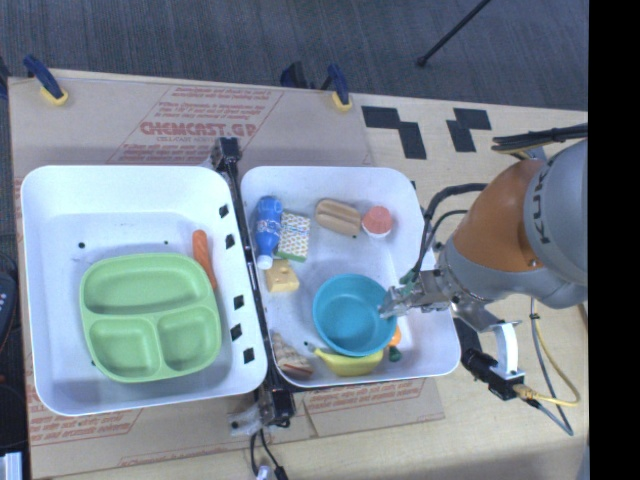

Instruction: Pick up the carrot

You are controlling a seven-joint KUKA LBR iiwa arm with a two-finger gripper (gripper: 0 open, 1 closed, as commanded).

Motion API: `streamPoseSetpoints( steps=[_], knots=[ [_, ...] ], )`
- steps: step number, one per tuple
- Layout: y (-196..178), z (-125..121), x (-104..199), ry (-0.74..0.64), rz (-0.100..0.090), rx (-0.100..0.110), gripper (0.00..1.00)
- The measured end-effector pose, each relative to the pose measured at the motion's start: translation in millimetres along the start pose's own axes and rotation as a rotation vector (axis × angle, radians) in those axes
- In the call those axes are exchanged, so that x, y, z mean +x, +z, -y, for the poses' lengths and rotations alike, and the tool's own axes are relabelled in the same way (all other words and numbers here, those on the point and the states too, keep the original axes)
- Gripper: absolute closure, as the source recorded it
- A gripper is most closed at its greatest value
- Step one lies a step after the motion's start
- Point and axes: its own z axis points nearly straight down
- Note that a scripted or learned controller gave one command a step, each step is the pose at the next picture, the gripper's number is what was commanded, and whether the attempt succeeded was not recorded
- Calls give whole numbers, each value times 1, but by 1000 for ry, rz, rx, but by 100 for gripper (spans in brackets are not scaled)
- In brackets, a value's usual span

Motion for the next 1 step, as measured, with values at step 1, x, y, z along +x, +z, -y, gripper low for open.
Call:
streamPoseSetpoints(
  steps=[1],
  knots=[
    [-13, -1, 41, -131, -6, 2, 100]
  ],
)
